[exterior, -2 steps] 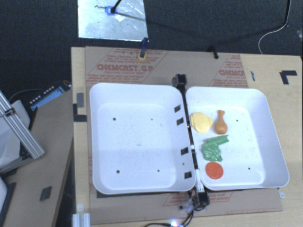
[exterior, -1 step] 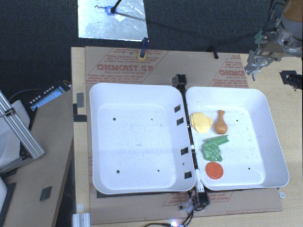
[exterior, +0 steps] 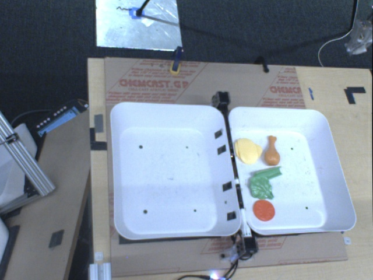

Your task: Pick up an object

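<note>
Lying in right bin [exterior: 326, 133], four toys [exterior: 262, 182]

Both bins, the left bin [exterior: 169, 174] and the right bin [exterior: 303, 174], look like smooth white plastic with a faint sheen. They sit on a matt brown board [exterior: 192, 80], cardboard-like. At upper left lies a shiny, crinkled metallic sheet [exterior: 139, 16].

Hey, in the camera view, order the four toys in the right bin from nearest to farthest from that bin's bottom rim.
1. Red disc, lowest, nearest the bottom rim.
2. Green piece, just above the disc.
3. Yellow piece and orange drumstick, side by side at the top; too close to call.
</note>
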Available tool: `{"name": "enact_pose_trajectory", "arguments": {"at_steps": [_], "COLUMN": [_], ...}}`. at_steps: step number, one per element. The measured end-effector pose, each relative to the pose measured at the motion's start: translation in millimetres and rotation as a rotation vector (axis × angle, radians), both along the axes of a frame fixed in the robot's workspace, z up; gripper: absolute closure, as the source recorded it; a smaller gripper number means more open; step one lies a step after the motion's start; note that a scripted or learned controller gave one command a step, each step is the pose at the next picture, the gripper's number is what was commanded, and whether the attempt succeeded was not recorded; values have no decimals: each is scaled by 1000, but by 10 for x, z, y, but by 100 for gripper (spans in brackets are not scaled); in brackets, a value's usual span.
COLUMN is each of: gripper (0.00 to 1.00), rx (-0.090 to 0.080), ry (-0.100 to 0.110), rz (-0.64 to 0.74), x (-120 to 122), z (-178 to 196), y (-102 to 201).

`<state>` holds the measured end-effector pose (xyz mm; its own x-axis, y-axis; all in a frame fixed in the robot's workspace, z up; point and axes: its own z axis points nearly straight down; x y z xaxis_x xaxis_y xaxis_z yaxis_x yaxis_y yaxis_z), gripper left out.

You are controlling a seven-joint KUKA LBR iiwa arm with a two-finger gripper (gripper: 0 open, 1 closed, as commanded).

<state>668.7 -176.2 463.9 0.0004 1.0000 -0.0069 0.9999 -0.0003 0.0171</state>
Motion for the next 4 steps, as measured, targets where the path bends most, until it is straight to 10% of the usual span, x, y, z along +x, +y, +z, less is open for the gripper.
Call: {"name": "enact_pose_trajectory", "arguments": {"at_steps": [3,4], "gripper": [100,100], "rx": [6,5], "ry": [13,13], "rz": [1,-1], "x": [-558,-1358], "z": [723,731], "y": [-303,-312]}}
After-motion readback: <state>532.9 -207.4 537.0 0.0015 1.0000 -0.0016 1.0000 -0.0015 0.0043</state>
